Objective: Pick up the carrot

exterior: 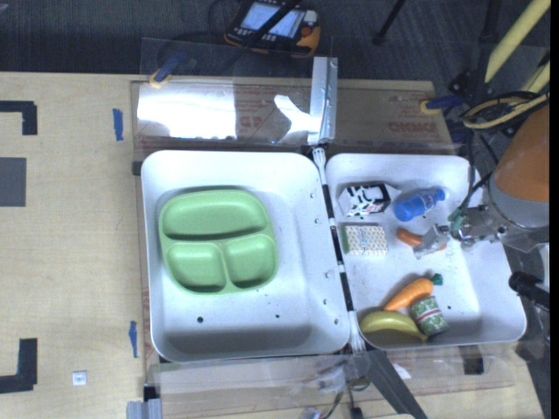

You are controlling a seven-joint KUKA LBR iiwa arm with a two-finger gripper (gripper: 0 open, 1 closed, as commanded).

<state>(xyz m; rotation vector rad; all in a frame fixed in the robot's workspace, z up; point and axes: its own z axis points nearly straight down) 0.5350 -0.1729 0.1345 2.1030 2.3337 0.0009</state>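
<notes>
Two shallow white bins sit side by side on the bench. Nearest in the right bin [498, 317], a yellow banana [390, 323] lies beside a small green-and-red labelled can [429, 315] whose print is too small to read. The orange carrot with a green top [410, 292] lies on a slant, touching both. Farther back are a pale speckled sponge-like block [365, 238], a small orange piece [409, 236], a blue bottle [417, 204] and a black-and-white patterned item [365, 199]. The grey gripper [437, 236] hovers beside the orange piece, well apart from the carrot; I cannot tell whether its fingers are apart or together. The left bin [297, 321] holds a green three-compartment tray [217, 238]. Beyond, faint red print on cardboard [410, 116] is illegible.
</notes>
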